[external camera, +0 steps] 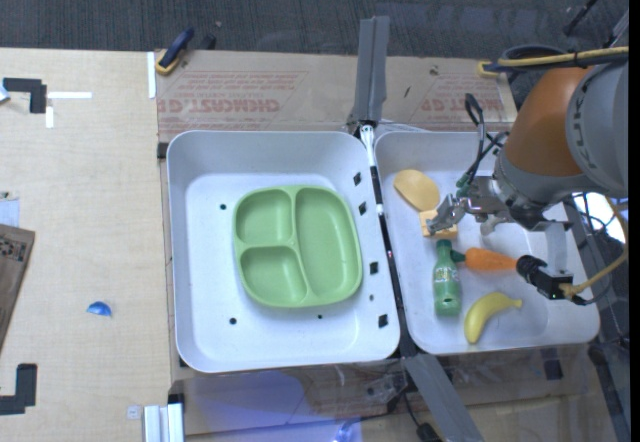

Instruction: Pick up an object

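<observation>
**Arm over the right bin, gripper low among the toy foods**

The bench (80, 230) bears two white bins. The left bin (190, 230) holds a green plate (298, 246) with three compartments, lying near its centre. The right bin (520, 330) holds the candidate objects. The arm (560, 120) reaches in from the right edge, its orange band above that bin's far right corner.

The gripper (447, 217) sits low near the right bin's left wall, at a small yellow-and-orange piece (437, 224) (too small to identify). Whether the fingers are spread or closed on it cannot be told from this view.

Objects, largest first: a tan slice (417, 189) toward the far left corner, just beyond the gripper; a banana (487, 314) near the front edge; a green bottle (446, 280) along the left wall, its cap pointing toward the gripper; a carrot (488, 261) mid-bin, touching or just beside the bottle.

Risks, as judged: the objects crowd the gripper, so a closing finger may nudge the slice or bottle. The small piece may slip out, being thin and close to the wall.
</observation>
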Controlling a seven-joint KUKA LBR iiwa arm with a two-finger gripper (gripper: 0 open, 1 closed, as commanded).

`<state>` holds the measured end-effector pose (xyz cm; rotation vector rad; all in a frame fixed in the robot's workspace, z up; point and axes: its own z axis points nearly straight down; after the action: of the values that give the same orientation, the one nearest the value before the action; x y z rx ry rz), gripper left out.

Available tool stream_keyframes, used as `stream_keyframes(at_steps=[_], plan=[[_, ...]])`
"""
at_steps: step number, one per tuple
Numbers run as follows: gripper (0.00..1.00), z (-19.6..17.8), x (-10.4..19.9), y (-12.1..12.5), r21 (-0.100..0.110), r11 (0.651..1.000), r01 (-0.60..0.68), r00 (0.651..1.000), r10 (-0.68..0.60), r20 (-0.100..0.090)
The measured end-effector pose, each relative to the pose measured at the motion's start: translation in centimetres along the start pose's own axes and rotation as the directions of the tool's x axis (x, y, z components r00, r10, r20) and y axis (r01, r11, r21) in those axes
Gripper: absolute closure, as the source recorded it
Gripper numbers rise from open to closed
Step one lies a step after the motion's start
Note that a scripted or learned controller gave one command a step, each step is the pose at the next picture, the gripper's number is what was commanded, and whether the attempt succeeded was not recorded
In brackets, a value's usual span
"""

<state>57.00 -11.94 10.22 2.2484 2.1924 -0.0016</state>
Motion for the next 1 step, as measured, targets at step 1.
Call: stream_keyframes(at_steps=[1], plan=[[0.0,1.16,1.2,-4.49,0.004,0.998,-0.06,0.998,0.06,-0.001]])
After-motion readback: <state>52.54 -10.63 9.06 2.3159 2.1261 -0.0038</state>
